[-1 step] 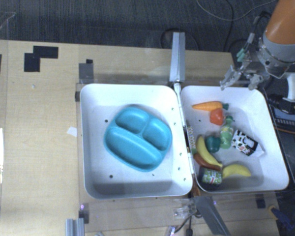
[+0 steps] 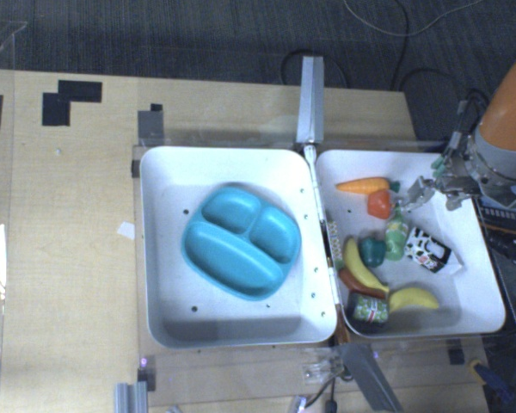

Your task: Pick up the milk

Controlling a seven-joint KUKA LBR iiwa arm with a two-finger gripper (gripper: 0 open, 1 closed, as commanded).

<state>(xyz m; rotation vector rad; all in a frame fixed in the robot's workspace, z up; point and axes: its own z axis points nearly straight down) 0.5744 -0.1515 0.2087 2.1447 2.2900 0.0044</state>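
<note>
The milk [image 2: 429, 250] is a small carton with black cow patches on white. It lies on its side in the right bin [image 2: 486, 269], right of the middle. My gripper [image 2: 433, 198] hangs over the bin's back right part, a little behind the milk and apart from it. Its fingers are spread open with nothing between them. The grey arm with its orange band [image 2: 509, 114] comes in from the right edge.
Around the milk lie a carrot [image 2: 362, 184], a red piece [image 2: 379, 203], green pieces [image 2: 394, 239], two bananas [image 2: 362, 263] [image 2: 413, 298] and a dark can [image 2: 369, 310]. The left bin [image 2: 159, 256] holds a blue divided plate [image 2: 241, 241].
</note>
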